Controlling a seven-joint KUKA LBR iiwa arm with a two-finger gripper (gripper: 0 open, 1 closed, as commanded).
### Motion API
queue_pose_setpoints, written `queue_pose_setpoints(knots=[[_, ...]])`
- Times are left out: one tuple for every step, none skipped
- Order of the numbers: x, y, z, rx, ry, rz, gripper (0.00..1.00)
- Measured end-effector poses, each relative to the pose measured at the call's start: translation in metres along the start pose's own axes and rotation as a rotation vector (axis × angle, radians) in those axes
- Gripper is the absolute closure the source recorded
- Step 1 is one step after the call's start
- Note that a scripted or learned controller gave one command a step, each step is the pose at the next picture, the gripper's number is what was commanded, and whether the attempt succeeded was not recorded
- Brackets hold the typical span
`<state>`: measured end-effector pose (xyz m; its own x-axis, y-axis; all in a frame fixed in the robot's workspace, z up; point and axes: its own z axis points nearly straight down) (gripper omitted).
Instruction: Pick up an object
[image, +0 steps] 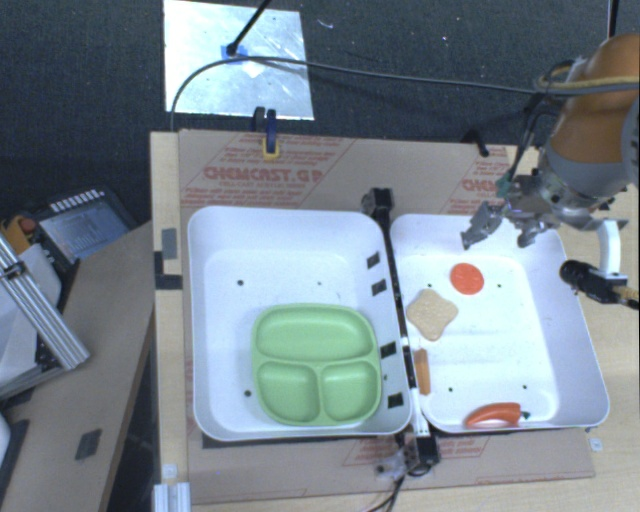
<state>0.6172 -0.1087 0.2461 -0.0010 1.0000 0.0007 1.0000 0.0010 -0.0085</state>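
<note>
Tool hung over right bin's back edge, fingers spread, holding nothing. Orange disc lay just below-left of it, bread slice further on, touching neither. Risk: disc looked flat, so fingers could skid off it or hit the bin floor; coming down off-centre would close on air.

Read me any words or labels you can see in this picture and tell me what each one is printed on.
"CHEMCAST GP": red print on the brown paper-faced sheet under the bins, behind the left bin; the last letters are soft, so this reading is unsure.
More of the same red print at the sheet's back right corner and along its front edge: too cut off and blurred to read.
Dark device with a screen at far left: nothing legible.
</note>
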Motion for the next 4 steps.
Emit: queue_pose_setpoints(knots=[[0.000,0.002,-0.006,-0.010,-0.001,-0.002,0.00],[-0.008,0.003,0.053,-0.005,-0.001,0.000,0.00],[0.001,-0.002,0.102,-0.006,0.000,0.000,0.00],[0.000,-0.007,0.145,-0.006,0.000,0.000,0.00]])
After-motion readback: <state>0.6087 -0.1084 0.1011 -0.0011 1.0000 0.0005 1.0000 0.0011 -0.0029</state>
